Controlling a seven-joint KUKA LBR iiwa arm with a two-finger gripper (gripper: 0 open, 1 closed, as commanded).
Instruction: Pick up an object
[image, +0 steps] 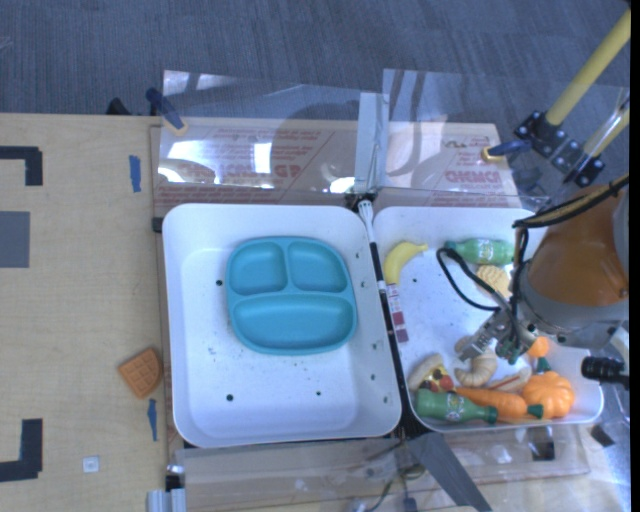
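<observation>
We look down on a surface carrying two shallow white bins side by side. The arm (575, 265) reaches in from the right and its jaws (497, 340) sit low in the right bin (430, 300), above a crowded pile of toy food. We cannot tell whether the jaws are open or shut, and we see nothing clearly held. The nearest candidate to pick up, we judge, is a pale knobbly piece (476, 371) just below the jaws. To do this step well, we would descend straight onto one item, centre it, and avoid nudging the neighbours touching it. The right bin also holds a yellow banana (402, 258) near its upper left, a green bottle (480, 249) near the top, a second green bottle (448, 405) along the lower edge, a carrot (495, 402) beside it, and a small orange pumpkin (548, 392) at lower right. The left bin (200, 380) holds a blue divided plate (291, 294), its three compartments bare. A small waffle-like piece (141, 371) lies on the surface, outside both bins.
</observation>
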